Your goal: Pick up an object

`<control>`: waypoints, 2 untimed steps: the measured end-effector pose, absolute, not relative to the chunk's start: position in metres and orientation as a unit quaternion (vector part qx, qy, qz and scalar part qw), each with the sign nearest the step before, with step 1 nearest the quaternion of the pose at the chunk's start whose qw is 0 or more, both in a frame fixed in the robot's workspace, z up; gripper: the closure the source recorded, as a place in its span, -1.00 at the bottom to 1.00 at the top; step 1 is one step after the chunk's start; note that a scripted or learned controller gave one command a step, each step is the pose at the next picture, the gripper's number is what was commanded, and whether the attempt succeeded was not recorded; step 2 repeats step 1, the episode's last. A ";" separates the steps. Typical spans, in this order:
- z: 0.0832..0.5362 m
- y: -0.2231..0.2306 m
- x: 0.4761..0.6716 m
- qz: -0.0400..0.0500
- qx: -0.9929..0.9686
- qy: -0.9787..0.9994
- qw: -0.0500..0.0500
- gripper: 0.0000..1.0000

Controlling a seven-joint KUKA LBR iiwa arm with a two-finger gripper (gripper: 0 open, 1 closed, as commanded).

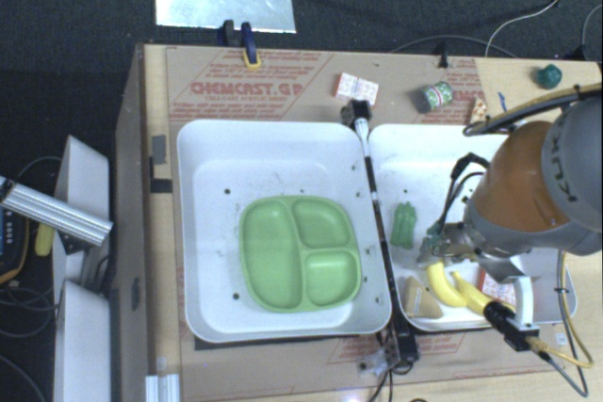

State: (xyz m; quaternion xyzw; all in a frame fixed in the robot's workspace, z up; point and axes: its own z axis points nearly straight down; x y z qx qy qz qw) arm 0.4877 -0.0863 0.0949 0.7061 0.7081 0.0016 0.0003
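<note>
Nearest the camera, at the front of the right bin point(415, 151), a yellow banana point(454, 289) is seen lying at a slant, with a pale wedge-shaped piece point(421, 297) just beside its left end. A small green object point(404, 226) rests further back in the same bin, close to the divider between the two bins and apart from the banana. The arm point(532, 188), grey with an orange band, is reached in from the right and is bent down over the right bin. Its claw point(443, 243) is held low, just above the banana's upper end and to the right of the green object; whether the claw is open or closed cannot be told, since it is hidden under the wrist, and nothing can be seen gripped in it. In the left bin point(203, 202) a green divided plate point(300, 252) with three compartments is laid flat near the middle. Behind the bins, on the cardboard-covered surface point(273, 80), a small white card point(355, 88) and a small green can point(437, 95) are placed well apart from the bins' contents.
</note>
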 end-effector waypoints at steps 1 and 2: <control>0.186 -0.033 0.550 0.002 0.705 0.709 0.001 1.00; 0.186 -0.033 0.550 0.002 0.705 0.709 0.001 1.00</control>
